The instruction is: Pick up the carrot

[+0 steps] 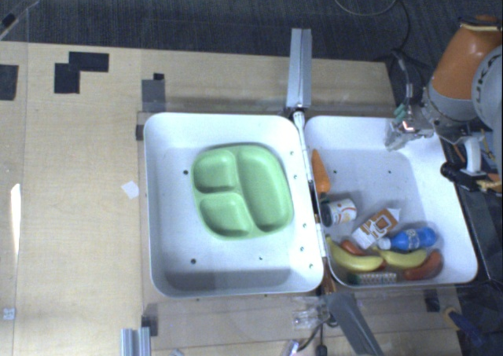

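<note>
Two bins sit before us; the carrot (319, 171) lies in the right bin (440, 181), tight against its left wall, above a small can (341, 210). Our gripper (401, 133) hovers at that bin's far right corner, well apart from it; finger state we cannot tell. We judge this the approach: next, cross leftward and descend, minding the wall.

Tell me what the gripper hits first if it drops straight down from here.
Probably bare floor of the right bin near its far right corner. The gripper hangs well right of the carrot, though depth is unclear.
</note>
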You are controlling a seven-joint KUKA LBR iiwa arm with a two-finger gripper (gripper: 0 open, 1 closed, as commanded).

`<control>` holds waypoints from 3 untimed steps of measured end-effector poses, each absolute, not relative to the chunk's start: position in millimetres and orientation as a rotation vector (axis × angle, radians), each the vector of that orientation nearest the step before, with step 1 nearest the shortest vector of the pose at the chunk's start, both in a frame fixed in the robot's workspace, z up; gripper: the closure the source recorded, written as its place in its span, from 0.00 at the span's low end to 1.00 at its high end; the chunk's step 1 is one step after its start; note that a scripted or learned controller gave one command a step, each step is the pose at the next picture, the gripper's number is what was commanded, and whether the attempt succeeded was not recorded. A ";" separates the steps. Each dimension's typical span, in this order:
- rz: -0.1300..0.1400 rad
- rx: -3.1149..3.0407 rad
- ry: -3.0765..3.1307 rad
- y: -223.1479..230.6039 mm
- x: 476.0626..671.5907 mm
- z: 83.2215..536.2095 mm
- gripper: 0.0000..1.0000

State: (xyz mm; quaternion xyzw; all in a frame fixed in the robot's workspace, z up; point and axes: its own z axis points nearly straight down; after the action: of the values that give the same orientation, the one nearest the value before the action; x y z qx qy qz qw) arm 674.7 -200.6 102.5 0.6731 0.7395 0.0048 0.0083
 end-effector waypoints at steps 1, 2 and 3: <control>0.007 2.133 2.297 -203.8 671.6 88.1 1.00; 0.008 2.129 2.300 -203.9 671.7 88.3 1.00; 0.006 1.996 2.416 -203.9 671.7 88.2 1.00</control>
State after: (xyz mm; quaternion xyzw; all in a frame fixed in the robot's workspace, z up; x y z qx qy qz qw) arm 671.7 -203.9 88.2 0.6370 0.7708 0.0021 0.0038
